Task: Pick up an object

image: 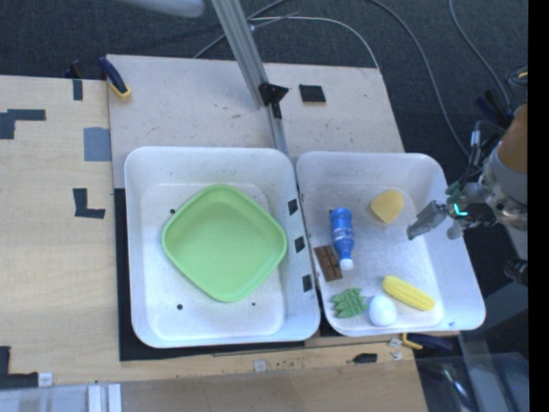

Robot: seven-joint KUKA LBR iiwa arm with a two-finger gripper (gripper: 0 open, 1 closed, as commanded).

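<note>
Hovering over the right edge of the right bin (429, 172), the gripper (433, 217) is reaching in from the right with nothing visibly between its fingers; whether they are spread or pressed together cannot be told from this angle. Two shallow white bins are sitting side by side on a pale speckled board, which is lying on a light wooden bench marked with grey tape patches. Dark carpet is showing beyond the bench, with thin cables (360, 41) trailing across it, and a slanted metal pole (249, 50) is crossing the board from above. Inside the left bin (141, 178) one green square plate (225, 243) is resting. Inside the right bin six small things are lying: one yellow sponge-like piece (387, 205) near the gripper, one blue bottle (342, 237) with a white cap, one brown chocolate bar (328, 263) just beside the bottle, one green leafy toy (348, 302), one white egg (382, 311), and one yellow corn cob (408, 293) touching the egg.
</note>
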